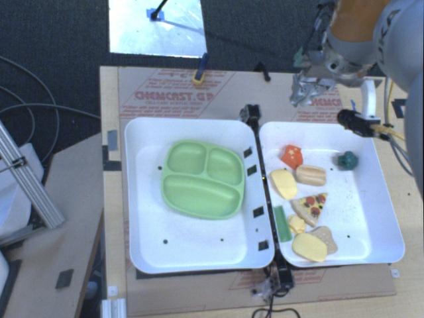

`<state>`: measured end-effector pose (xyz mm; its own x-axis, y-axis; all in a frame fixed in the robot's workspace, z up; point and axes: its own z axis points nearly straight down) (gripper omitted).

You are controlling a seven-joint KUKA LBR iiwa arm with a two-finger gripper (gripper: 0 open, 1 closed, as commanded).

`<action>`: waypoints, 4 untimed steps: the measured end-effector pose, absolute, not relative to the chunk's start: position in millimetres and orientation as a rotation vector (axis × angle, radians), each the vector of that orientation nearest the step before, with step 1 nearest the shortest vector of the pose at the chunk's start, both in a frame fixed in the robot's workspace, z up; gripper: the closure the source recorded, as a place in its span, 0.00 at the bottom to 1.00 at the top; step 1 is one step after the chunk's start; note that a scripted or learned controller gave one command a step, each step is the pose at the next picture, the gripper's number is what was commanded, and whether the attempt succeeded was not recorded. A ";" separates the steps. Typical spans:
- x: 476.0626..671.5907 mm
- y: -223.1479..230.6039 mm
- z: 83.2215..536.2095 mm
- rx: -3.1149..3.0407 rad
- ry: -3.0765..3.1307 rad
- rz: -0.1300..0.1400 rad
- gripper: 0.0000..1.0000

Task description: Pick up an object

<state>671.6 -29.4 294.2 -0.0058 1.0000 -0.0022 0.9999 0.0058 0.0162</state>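
Observation:
The right bin [374,197] holds several toy foods: a red piece [292,156], a tan bread roll [311,175], a yellow wedge [284,184], a pizza slice [311,206], a green strip [283,223], a yellow round piece [309,246], a beige slice [325,236] and a dark green lump [347,159]. My gripper [306,93] hangs above the cardboard just behind the right bin's far rim, with nothing seen between its fingers. It is well clear of every food item.
The left bin [142,197] holds a light green divided plate [203,179]. Black clips run along the wall between the bins [257,171]. A shiny sheet [157,20] lies behind the bench. Cables cross the arm's side at the right [391,134].

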 end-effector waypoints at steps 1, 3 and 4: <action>582.6 4.0 216.7 2.226 2.231 -0.010 1.00; 486.4 102.8 184.1 2.212 2.232 0.004 1.00; 487.7 -38.2 228.3 2.228 2.201 0.001 1.00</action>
